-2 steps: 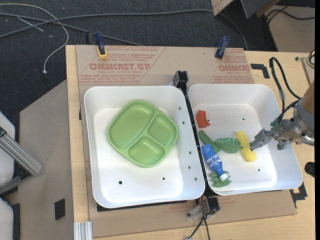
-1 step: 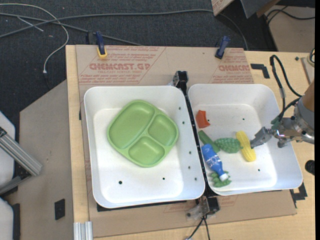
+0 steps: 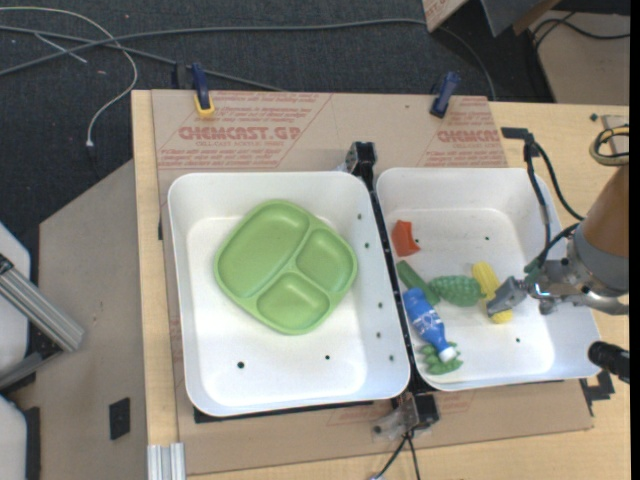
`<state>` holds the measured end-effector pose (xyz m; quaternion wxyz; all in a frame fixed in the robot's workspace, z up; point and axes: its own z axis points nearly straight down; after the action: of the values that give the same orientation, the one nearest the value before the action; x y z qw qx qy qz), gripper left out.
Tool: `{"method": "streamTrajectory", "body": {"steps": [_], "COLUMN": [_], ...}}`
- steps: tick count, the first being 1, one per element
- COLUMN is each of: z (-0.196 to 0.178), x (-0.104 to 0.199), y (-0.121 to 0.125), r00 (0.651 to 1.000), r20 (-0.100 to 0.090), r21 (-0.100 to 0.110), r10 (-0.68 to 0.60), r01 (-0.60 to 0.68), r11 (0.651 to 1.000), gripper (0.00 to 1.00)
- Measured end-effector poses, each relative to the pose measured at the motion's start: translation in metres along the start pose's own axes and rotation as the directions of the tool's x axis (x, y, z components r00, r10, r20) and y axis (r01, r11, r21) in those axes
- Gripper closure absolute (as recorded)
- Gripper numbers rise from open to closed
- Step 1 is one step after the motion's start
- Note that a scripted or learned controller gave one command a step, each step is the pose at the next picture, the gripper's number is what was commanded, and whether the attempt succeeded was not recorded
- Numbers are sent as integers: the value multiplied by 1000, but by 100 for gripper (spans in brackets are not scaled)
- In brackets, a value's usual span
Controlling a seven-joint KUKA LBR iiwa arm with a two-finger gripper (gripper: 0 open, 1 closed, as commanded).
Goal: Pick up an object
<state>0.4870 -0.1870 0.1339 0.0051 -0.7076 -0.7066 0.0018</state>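
Observation:
The right bin (image 3: 520, 358) holds several small objects. A small orange piece (image 3: 403, 235) lies near its left wall. A knobbly green toy (image 3: 455, 289) sits in the middle, with a yellow object (image 3: 486, 278) just right of it. A blue bottle (image 3: 424, 320) lies along the left wall, its cap end over a green piece (image 3: 443, 364) at the front. My gripper (image 3: 510, 296) reaches in from the right, low over the bin, right beside the yellow object. A yellow bit (image 3: 499, 316) shows just under its tip.
The left bin (image 3: 200, 368) holds a green divided plate (image 3: 286, 265). A black clamp (image 3: 361, 156) sits at the back where the two bins meet. Cables (image 3: 540, 193) run along the right bin's far right corner. The arm's orange band (image 3: 610, 218) stands at the right edge.

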Motion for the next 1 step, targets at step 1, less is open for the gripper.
{"method": "streamTrajectory", "body": {"steps": [1], "z": [51], "x": [0], "y": [1], "r00": [1000], "r20": [1], "r21": [-6], "r10": [-1], "r01": [1], "r11": [1000], "gripper": [0]}}
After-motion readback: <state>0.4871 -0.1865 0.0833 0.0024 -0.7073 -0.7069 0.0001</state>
